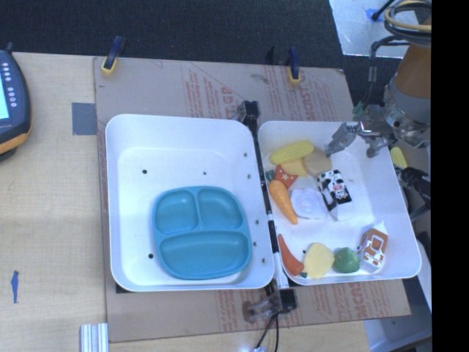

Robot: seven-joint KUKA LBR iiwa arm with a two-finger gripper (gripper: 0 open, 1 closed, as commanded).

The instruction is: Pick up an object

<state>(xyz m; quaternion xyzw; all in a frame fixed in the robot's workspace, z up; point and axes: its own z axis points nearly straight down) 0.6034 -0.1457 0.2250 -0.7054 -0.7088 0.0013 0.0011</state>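
- Camera view: you have 2 white bins side by side on the bench. The left bin (124, 196) carries 1 blue divided plate (200, 232), sitting toward its near edge. The right bin (399, 218) carries all the pickable toys.
- Along the right bin's far-left corner: a yellow corn piece (291, 152), with a carrot (283, 201) running down the left wall just below it.
- Mid-bin: a cow-patterned block (334, 188) touching a pale white lump (306, 203). These 2 crowd each other.
- Near edge of the right bin: a red chili (289, 258), a yellow pear shape (318, 259), a green piece (346, 260) and an orange-and-white box (373, 248), all packed in a row.
- The gripper (355, 139) hangs over the right bin's far edge, tilted, nothing visibly between its fingers. You cannot tell from this angle how wide they are spread.
- No object is lifted yet; the pick looks not yet begun.
- Risk 1: the nearest targets, corn and the cow block, each touch neighbours, so a finger may land on the neighbour and push both aside rather than close on 1.
- Risk 2: corn and carrot lie near the wall; a descent there could hit the bin rim.
- Risk 3: rounded toys will likely squirt out of a 2-finger pinch taken off-centre.
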